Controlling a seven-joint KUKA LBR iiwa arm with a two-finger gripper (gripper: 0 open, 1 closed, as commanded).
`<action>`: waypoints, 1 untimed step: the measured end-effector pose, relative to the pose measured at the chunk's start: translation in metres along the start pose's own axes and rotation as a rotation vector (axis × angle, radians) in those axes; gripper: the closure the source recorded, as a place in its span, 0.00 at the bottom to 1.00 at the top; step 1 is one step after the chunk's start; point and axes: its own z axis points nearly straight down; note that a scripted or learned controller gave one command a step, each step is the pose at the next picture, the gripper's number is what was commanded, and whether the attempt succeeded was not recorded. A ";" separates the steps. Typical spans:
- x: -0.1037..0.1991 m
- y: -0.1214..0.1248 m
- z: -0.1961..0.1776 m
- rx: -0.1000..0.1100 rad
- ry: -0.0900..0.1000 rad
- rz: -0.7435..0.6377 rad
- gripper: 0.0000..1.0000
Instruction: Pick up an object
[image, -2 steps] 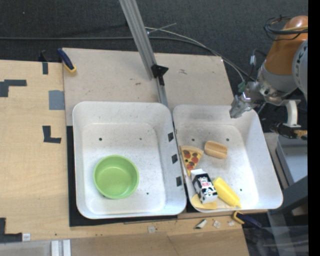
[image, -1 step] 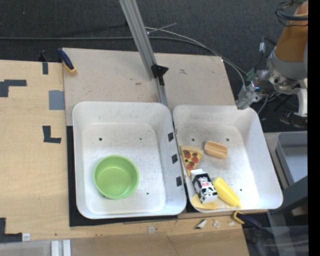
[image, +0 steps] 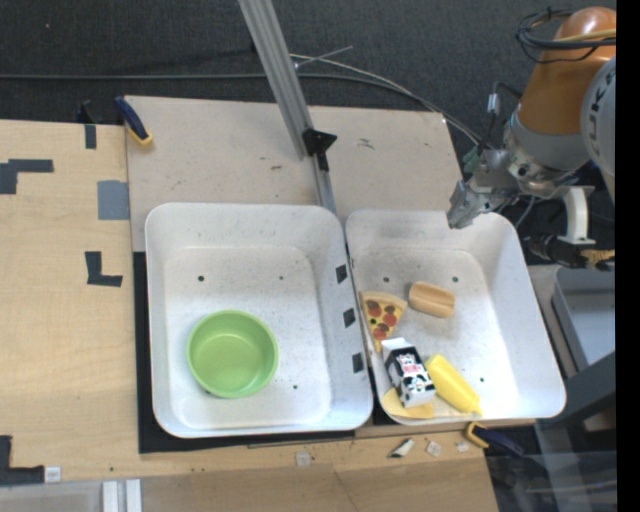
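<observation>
The right bin (image: 505, 300) holds a tan bread roll (image: 431, 298), a pizza slice (image: 381, 314), a black-and-white carton (image: 409, 371) and a yellow corn cob (image: 452, 385) lying on a pale flat piece. The left bin (image: 170, 260) holds a green bowl (image: 233, 352). My gripper (image: 462, 212) hangs over the right bin's far rim, above and to the right of the bread roll. Nothing is seen between its tips.
A slanted metal pole (image: 290, 90) rises from behind the seam between the bins. A blue-and-yellow clamp (image: 133, 121) lies at the bench's back left, another clamp (image: 487, 437) at the front right. Cables trail behind the arm.
</observation>
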 end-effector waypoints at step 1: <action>0.053 -0.019 -0.006 0.001 0.001 -0.001 1.00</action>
